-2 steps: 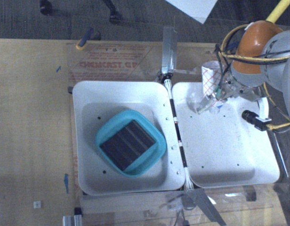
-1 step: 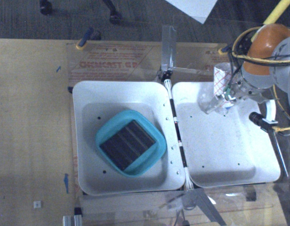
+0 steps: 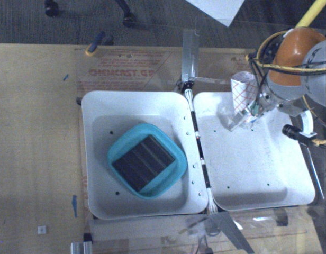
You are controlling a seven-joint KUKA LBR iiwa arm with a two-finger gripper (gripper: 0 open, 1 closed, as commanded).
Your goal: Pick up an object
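A white paper cup with a red grid pattern [image 3: 242,91] is at the back left of the right bin [image 3: 258,184], its open end toward the back rim. My gripper [image 3: 251,111] reaches in from the right and sits right against the cup's lower end. Cables and the orange wrist band [image 3: 295,49] crowd the spot, so I cannot see whether the cup is gripped. In the left bin [image 3: 99,115] lies a blue square tub [image 3: 176,168] with a dark ridged block [image 3: 142,162] in it.
A metal divider post [image 3: 189,57] stands behind the gap between the bins. A black fitting [image 3: 292,133] juts from the arm over the right bin's right side. Wooden bench surrounds the bins.
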